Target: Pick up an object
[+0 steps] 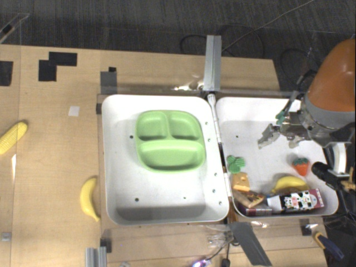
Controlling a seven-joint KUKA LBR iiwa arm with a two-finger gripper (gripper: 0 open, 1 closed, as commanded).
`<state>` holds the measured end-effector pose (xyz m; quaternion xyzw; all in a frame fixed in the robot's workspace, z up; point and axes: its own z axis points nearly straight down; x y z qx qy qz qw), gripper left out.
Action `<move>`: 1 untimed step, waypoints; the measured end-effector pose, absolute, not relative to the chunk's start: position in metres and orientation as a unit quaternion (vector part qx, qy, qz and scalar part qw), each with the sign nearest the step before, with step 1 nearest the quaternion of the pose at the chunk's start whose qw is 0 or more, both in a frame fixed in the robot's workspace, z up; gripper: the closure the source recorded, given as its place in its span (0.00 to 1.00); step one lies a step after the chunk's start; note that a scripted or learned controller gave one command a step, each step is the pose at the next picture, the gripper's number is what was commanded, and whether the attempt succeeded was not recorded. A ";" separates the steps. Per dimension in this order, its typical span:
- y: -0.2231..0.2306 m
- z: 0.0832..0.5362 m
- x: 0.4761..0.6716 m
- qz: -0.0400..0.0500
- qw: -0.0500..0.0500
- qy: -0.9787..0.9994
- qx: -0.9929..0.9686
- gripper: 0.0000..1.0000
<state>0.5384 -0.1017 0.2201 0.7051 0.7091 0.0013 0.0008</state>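
Observation:
My gripper hangs over the upper middle of the right bin, fingers spread and nothing between them. Below it on the bin floor lie a red strawberry toy with a green top, a yellow banana, a green leafy toy, a tan cracker-like piece and a flat printed box. The strawberry is the closest, just below and right of the fingers. None of these touches the gripper.
The left bin holds a green divided plate. On the bench to the left lie a second banana and a corn cob. A metal post stands behind the wall between the bins.

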 end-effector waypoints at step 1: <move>-0.174 0.090 0.496 0.003 0.007 0.722 0.692 0.00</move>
